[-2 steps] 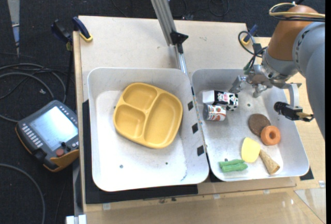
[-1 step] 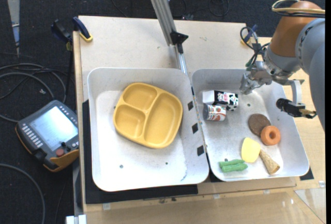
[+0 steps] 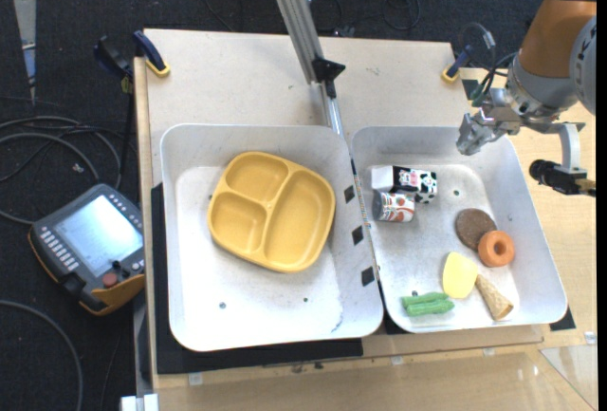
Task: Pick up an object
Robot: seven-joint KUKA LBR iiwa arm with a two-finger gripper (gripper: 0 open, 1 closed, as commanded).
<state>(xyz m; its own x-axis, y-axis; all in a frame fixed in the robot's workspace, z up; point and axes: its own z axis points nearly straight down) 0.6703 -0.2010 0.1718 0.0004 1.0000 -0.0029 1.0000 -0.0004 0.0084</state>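
Observation:
My gripper [image 3: 471,136] hangs over the far right corner of the right bin [image 3: 531,200], with nothing visible between its fingers. Below and left of it lie a white carton with black spots [image 3: 408,179] and a small red-and-white can [image 3: 395,207] on its side. Further toward the front are a brown round cookie [image 3: 473,226], an orange donut [image 3: 495,249], a yellow wedge [image 3: 459,275], a tan cone [image 3: 494,296] and a green bean pod [image 3: 427,305].
The left bin [image 3: 190,305] holds a yellow divided plate [image 3: 271,211]. A metal pole [image 3: 296,6] slants down to the wall between the bins. A teach pendant [image 3: 90,248] lies on the floor at the left.

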